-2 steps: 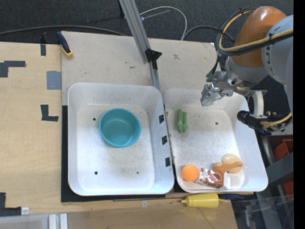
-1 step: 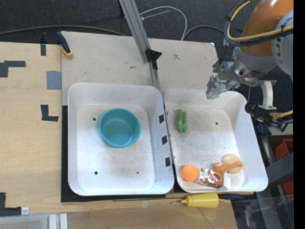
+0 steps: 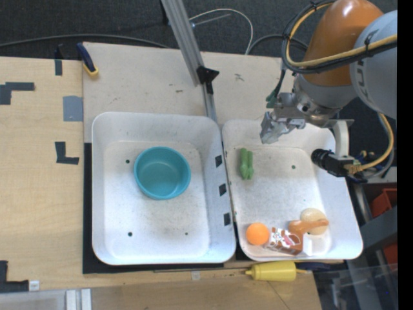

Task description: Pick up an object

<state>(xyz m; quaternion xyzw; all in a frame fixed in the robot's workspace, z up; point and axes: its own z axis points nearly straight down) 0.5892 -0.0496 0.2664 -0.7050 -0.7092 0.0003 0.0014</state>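
Dark floor surrounds the wooden bench (image 3: pixel 39 173) bearing two white bins (image 3: pixel 110 237).

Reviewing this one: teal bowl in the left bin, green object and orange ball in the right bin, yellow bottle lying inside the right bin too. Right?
Not quite. The yellow bottle lies outside the right bin, on the bench just past its near rim, as the camera view shows. The teal bowl, green object and orange ball are as stated.

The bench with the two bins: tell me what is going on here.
A KUKA arm reaches in from the right, its gripper hanging over the far end of the right bin, holding nothing visible. A green object lies just below it; an orange ball and other small items sit at the near end. The left bin holds a teal bowl.
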